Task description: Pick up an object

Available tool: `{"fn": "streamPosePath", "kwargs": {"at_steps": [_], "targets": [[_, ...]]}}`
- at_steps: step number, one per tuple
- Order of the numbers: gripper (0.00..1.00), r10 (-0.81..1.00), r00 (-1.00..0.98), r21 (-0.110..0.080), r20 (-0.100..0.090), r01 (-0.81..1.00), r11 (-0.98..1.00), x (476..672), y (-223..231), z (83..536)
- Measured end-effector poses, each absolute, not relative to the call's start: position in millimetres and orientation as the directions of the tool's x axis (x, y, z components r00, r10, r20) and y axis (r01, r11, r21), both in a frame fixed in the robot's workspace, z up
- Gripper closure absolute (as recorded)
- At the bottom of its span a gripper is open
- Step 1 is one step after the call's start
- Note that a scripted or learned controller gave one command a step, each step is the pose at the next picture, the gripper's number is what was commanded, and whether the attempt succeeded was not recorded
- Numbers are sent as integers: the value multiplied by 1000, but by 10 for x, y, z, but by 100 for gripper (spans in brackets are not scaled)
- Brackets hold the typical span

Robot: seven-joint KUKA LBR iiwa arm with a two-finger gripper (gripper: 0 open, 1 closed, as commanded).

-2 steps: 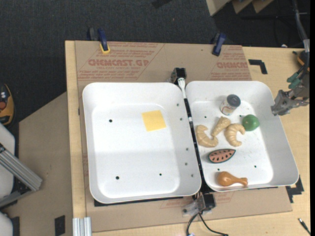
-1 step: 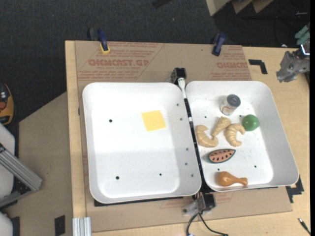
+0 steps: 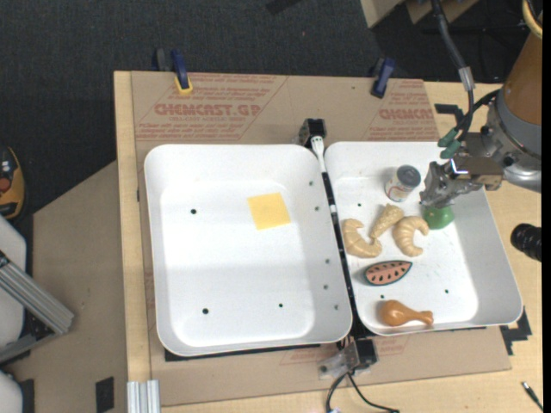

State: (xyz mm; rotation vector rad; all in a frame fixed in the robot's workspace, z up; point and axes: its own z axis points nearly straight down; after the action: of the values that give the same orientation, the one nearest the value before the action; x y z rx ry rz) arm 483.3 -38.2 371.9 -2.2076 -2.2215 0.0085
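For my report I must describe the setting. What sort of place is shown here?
Probably a robotics lab test bench, not a kitchen. Two white bins are clamped on a cardboard-covered board; the food in them, such as a yellow cheese slice and croissants, looks like toy food; a gripper reaches in.

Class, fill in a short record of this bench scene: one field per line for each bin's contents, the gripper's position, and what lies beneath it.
left bin: yellow cheese slice
right bin: three croissants, watermelon slice, chicken drumstick, small jar, green object
gripper: over the right bin's far right part
beneath gripper: green object, partly hidden
grasp: cannot tell
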Motion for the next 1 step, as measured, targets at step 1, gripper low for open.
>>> {"fn": "streamPosePath", "kwargs": {"at_steps": [1], "targets": [[100, 1000, -8, -15, 2, 1000, 8, 4769, 453, 2452]]}}
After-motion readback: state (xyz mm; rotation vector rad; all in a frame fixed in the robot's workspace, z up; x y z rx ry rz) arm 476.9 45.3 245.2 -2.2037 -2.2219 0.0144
